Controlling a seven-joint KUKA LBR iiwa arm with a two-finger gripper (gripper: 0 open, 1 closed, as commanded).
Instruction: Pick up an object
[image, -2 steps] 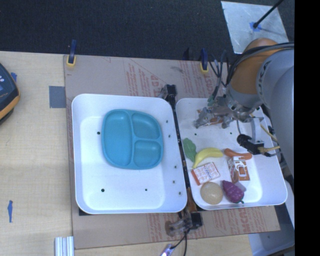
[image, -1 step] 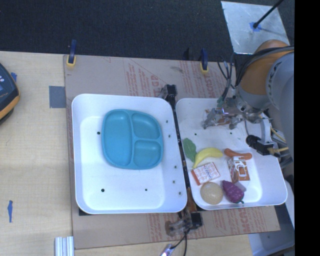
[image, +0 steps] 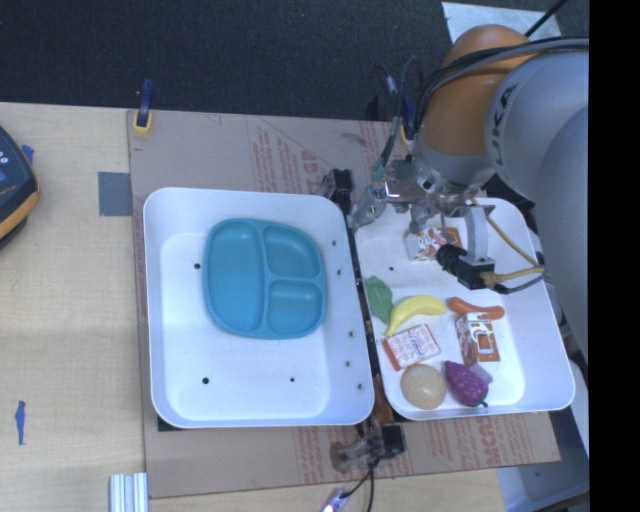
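The arm enters from the upper right of the frame, its orange band uppermost and the grey wrist bent down over the far end of the right bin. The gripper sits low at that bin's upper portion, just above a small red-and-white packet — whether it is clenched or released cannot be told from this angle.

Contents of the right bin, lower centre-right of the frame:
- banana, long axis running lower left to upper right, beside a green leaf-shaped item on its left;
- orange sausage-like piece, lying roughly left to right;
- two flat red-and-white packets;
- tan round item and purple item, side by side at the near edge.

The left bin holds a blue divided plate — lying flat, compartments toward the right.
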